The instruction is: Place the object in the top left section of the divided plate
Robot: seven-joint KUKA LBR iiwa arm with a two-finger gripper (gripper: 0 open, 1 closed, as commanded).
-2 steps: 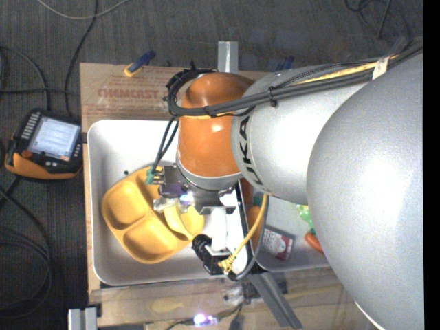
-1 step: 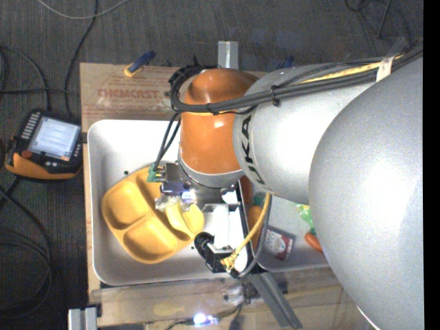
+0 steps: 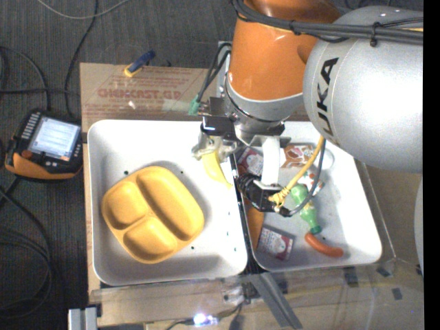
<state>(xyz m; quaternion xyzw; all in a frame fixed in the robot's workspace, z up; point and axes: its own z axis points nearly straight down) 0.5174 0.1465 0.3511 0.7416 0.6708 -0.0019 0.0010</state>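
Yellow object (image 3: 217,165) between tool (image 3: 214,151) fingers, above left bin (image 3: 96,205), beside divided plate (image 3: 152,212).

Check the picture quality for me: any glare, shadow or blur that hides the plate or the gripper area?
Camera view: the yellow divided plate is evenly lit and sharp, with soft shadows in its sections; the arm looms large and slightly soft, covering the bins' divide; a bright glare spot sits at the bench's front edge.

A: The divided plate (image 3: 152,213) is plain mustard yellow, in the left white bin (image 3: 103,253).
B: And in the right bin (image 3: 364,232)?
A: A red packet (image 3: 276,243), an orange-red sausage (image 3: 323,245), something green (image 3: 305,210). The arm (image 3: 275,40) is orange and grey.
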